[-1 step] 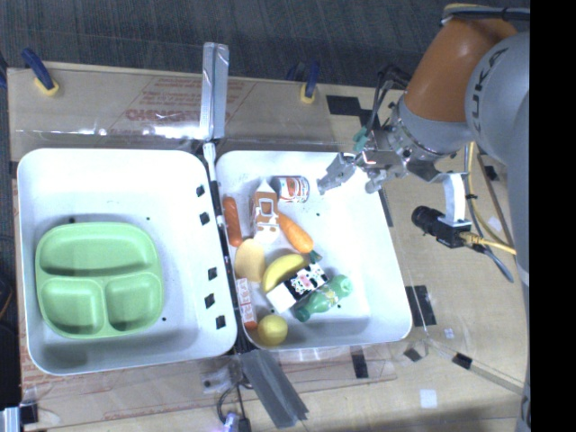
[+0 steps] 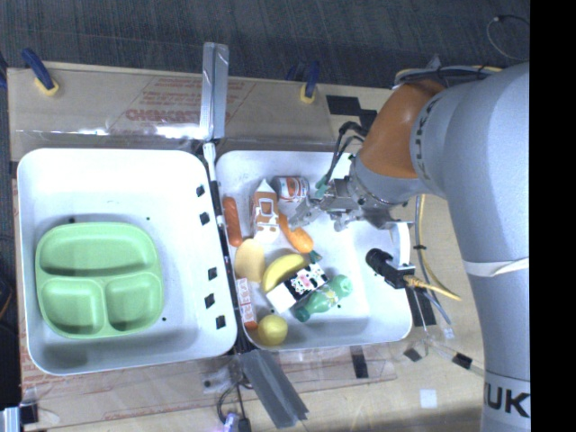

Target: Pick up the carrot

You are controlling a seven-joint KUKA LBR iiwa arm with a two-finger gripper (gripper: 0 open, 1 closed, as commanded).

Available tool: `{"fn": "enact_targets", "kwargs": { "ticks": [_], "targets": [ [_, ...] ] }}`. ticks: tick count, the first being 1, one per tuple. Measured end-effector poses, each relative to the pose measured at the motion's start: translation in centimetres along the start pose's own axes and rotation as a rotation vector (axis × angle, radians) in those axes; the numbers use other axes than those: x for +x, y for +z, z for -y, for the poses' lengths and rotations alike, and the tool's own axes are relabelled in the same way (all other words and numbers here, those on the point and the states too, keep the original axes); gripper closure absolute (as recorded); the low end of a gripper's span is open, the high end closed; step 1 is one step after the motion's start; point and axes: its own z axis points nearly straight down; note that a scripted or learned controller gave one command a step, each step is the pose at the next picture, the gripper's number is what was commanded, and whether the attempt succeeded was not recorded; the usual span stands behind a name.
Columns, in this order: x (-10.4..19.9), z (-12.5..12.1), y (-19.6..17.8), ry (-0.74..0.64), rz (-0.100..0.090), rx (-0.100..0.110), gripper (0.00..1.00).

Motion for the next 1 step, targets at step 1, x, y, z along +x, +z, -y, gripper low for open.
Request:
{"fn": "enact_targets", "kwargs": {
  "ticks": [1],
  "targets": [
    [3.53, 4.06, 2.6, -0.017, 0.0, -0.003, 0.0]
  ]
}}
